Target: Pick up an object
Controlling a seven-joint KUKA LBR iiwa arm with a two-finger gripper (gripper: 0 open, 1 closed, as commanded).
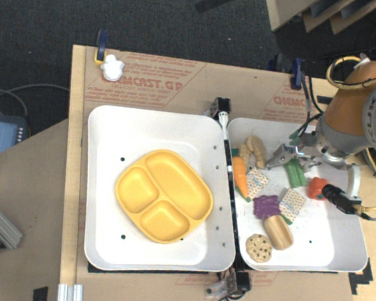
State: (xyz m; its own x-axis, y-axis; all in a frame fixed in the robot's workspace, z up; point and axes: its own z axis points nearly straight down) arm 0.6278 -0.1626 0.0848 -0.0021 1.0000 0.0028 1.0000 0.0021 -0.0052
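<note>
Jaws (293,157) hover over a green piece (296,173) near the right bin's (336,262) top edge; their state is unclear. Descending squarely, clear of neighbouring toys, should help.

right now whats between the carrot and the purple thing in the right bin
In the camera view, a checkered packet lies between the carrot and the purple thing, close beside the carrot.
</note>
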